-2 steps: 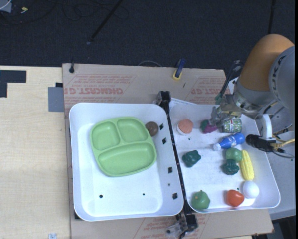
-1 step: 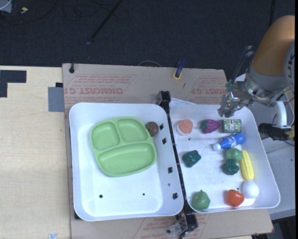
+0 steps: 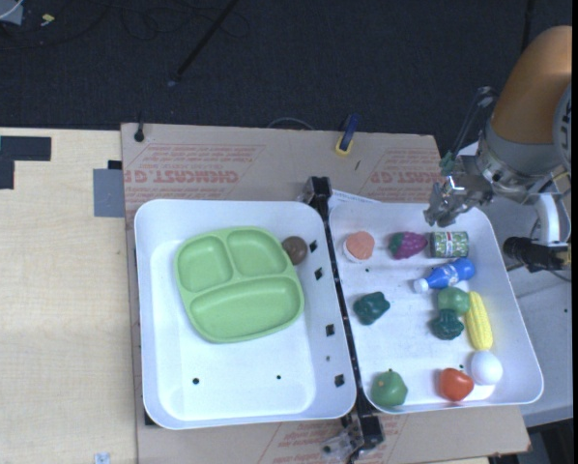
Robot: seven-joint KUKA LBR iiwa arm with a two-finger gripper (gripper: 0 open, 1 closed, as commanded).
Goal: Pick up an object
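Observation:
My gripper hangs over the far right corner of the right bin, just above a small green-labelled can lying on its side. Nothing shows between its fingers. In that bin lie a purple grape bunch, a pink-orange round piece, a blue bottle, a dark green leafy piece, a green vegetable above a dark broccoli, a yellow corn cob, a white egg, a red tomato and a green apple.
The left bin holds a green three-compartment plate and a small brown ball by the divider. A black divider runs between the bins. Cardboard lies beneath both, with a blue-yellow clip at its far edge.

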